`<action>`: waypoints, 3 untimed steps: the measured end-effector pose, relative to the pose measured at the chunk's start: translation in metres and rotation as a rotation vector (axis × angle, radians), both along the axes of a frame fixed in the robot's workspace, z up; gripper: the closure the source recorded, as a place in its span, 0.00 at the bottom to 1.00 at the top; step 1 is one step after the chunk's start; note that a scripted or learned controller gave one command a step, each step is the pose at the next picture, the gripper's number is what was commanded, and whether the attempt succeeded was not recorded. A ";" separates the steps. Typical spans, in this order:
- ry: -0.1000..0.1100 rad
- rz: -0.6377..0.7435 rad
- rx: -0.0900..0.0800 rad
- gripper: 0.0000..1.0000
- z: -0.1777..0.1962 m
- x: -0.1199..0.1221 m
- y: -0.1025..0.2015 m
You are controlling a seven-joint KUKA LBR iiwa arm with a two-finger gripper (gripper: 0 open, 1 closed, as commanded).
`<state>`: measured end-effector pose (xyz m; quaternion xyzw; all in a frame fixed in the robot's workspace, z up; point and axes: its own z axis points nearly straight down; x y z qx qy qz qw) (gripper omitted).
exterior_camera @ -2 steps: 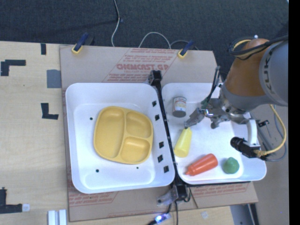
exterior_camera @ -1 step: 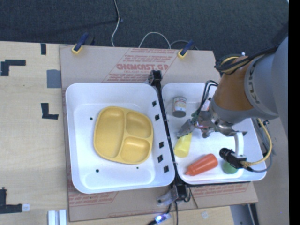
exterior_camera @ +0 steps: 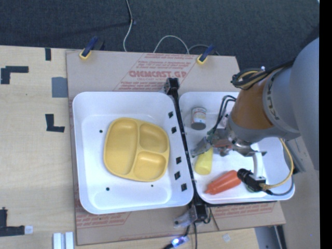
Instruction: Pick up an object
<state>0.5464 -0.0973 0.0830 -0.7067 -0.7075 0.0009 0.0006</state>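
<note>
Reaching in from the right, the gripper [exterior_camera: 205,147] is seen low in the right bin [exterior_camera: 275,191], just beside the yellow object [exterior_camera: 204,162], with nothing visibly lifted; whether its jaws are wide or narrow cannot be told. No pick is judged complete. An orange carrot-like toy [exterior_camera: 224,182] lies nearer, a small grey can [exterior_camera: 198,118] farther, and a yellow divided plate [exterior_camera: 137,149] occupies the left bin [exterior_camera: 85,108].

Smooth matt plastic — yellow tray [exterior_camera: 136,149], white bins [exterior_camera: 83,139] — on brown cardboard [exterior_camera: 150,71]
</note>
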 end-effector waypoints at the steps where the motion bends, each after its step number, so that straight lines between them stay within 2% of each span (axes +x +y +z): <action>1: -0.003 0.000 -0.002 1.00 0.012 0.001 0.000; 3: -0.005 0.001 0.000 1.00 0.101 0.015 0.002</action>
